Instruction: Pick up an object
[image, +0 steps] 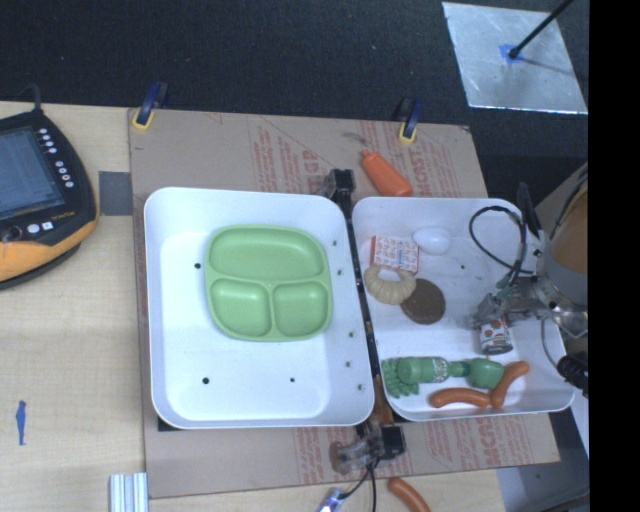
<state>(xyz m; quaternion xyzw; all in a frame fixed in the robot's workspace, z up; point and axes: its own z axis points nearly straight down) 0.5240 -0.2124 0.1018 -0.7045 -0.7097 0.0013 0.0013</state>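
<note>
Two white bins sit side by side on the worktop: the left bin (170, 300) carries a green divided plate (268, 281), and the right bin (455, 215) holds the pickable clutter. Going rightward there, a small printed card (394, 252), a beige ring (389, 285) touching a brown disc (424, 301), a white egg-like piece (433, 239), then along the near wall a green bottle-like toy (440, 371) and two orange sausages (485, 391). Near the right wall the gripper (497, 325) hangs above a small can-like object (495, 339); I cannot tell how it is set. The can sits just beside the wall, so I judge a descent could clip the rim or tip the can; the black cable (490, 228) could also snag.
</note>
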